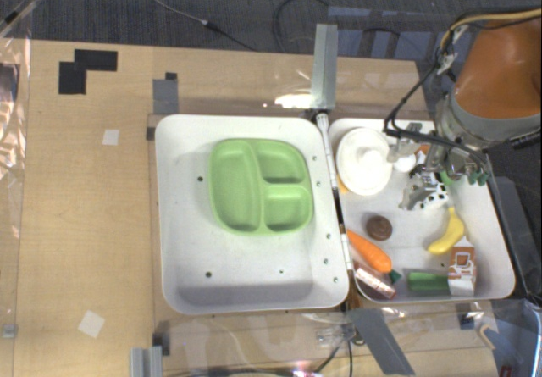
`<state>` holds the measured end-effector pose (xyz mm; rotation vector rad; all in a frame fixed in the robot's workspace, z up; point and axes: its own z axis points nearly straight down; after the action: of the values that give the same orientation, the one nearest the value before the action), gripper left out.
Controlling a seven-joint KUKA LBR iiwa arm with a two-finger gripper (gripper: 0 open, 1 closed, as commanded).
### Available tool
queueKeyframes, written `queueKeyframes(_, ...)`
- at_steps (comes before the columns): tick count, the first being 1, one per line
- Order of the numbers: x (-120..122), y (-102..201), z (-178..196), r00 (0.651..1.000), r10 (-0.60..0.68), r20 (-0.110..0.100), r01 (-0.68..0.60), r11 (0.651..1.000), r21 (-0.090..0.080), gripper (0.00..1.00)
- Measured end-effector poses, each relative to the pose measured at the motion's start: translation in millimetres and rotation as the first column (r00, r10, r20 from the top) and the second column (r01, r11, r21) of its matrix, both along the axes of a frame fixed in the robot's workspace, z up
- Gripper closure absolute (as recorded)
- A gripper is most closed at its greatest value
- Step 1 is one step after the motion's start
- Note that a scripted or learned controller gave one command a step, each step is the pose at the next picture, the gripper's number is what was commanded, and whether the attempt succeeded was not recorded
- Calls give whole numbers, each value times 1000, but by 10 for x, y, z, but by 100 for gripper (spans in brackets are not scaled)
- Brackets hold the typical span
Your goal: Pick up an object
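Several small things lie in the right bin (501,269), and any of them could be the one to pick up. Closest to the gripper (421,194) is a small black-and-white toy (437,192), which lies just beside its metal tip; whether the two touch I cannot tell, and I also cannot tell if the gripper is released or clenched, because its end is too small and cluttered in this view. A yellow banana (449,235) lies just below the toy, toward the bin's right side. Left of the banana, in the middle of the bin, sits a round brown disc (378,228). Below the disc an orange carrot (370,251) lies at a slant near the left wall, and under it a small pink-and-silver thing (374,280) rests in the lower left corner. Along the bottom edge is a green stick-like piece (428,281), touching a small brown-and-white carton (461,269) to its right. A white bowl (364,160) stands in the upper left corner of this bin. The grey arm with its orange band (500,70) comes in from the upper right and hangs over the bin's upper part. The left bin (182,223) holds a green divided plate (258,185), well apart from the gripper. Both bins stand side by side on a wooden bench (76,223).
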<state>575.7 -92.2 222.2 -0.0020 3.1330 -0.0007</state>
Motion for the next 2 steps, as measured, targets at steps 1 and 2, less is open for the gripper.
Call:
queueKeyframes(1,-121,-674,-1038,990,142,-9,-142,990,1,0)
queueKeyframes(2,-487,-1142,-1327,999,41,6,-41,999,-4,0)
